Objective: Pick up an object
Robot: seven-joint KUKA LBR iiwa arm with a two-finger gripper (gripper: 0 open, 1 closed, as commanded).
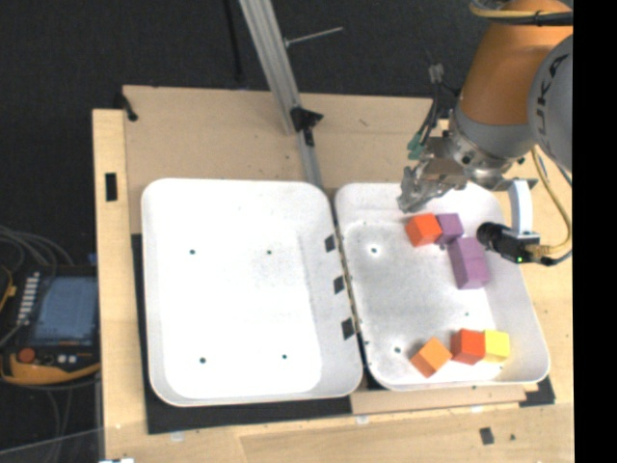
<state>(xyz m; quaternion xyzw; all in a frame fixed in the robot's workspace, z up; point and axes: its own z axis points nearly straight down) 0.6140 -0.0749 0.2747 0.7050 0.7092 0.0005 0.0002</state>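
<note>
My gripper [415, 197] hangs over the far edge of the right bin [386, 287], just up and left of an orange cube [421, 230]. Nothing shows between its fingers. Beside that cube sits a small purple block [449, 227], and a longer purple block [469, 261] lies just right of it. Near the bin's front edge an orange block [432, 356], a red-orange cube [468, 344] and a yellow cube [496, 344] stand in a row.
The left bin [236, 287] lies beside the right one, with dark clips along the shared edge. A slanted metal rail [275, 66] rises from the back of the bench. A screen device [58, 316] sits off the bench at left.
</note>
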